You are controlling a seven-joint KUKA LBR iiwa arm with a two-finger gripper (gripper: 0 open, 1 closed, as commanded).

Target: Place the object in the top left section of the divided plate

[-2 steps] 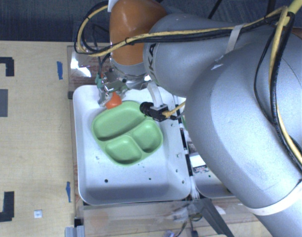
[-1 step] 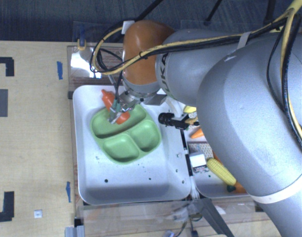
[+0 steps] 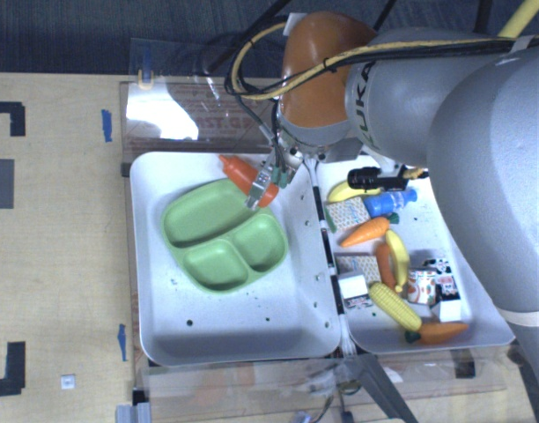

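Note:
A green divided plate (image 3: 218,236) lies tilted in the left white bin (image 3: 164,324). Its large section (image 3: 202,212) faces the upper left, and two smaller sections sit at its lower right. An orange-red carrot-shaped toy (image 3: 237,170) hangs over the plate's upper right rim, near the bin's back wall. My gripper (image 3: 262,189) reaches down from the orange-banded wrist (image 3: 318,69) and is shut on the lower end of that toy, whose orange shows between the fingers.
The right bin (image 3: 481,311) holds several toys: a banana (image 3: 340,190), a blue bottle (image 3: 388,203), a carrot (image 3: 366,230), a corn cob (image 3: 395,305), another carrot (image 3: 441,330) and small boxes. The bins' shared wall (image 3: 327,245) runs just right of the plate.

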